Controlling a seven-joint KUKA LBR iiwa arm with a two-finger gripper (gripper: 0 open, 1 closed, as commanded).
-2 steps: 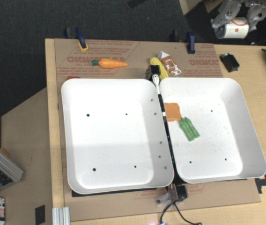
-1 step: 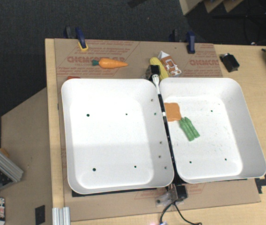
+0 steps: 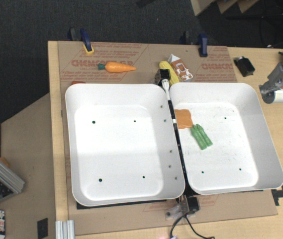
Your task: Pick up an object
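Bench: I see a brown board (image 3: pixel 146 59) bearing two shallow white bins side by side, clamped at the far edge by blue clamps (image 3: pixel 86 40).
Left bin (image 3: pixel 81 148): white floor with small dark dots; I see no objects lying in it.
Right bin (image 3: pixel 251 133): holds the two candidate objects, both near its left wall.
Orange piece (image 3: pixel 183 118): a flat, roughly square orange item, lying close against the wall shared with the left bin.
Green piece (image 3: pixel 201 136): an elongated green item, lying at a slant just beside the orange piece, towards the bin's middle.
Off-bin items: a toy carrot (image 3: pixel 116 67) on the board behind the left bin; a yellow item (image 3: pixel 167 69) and a small printed packet (image 3: pixel 182 69) behind the join between the bins.
Arm: I see a grey part of the robot (image 3: pixel 277 81) at the right edge, outside the right bin and well apart from both pieces.
Jaws: I cannot tell how they stand.
Progress: I judge the pick not yet begun; nothing is lifted, both pieces rest on the bin floor.
Remaining: approach, descent, closure and lift, all to come.
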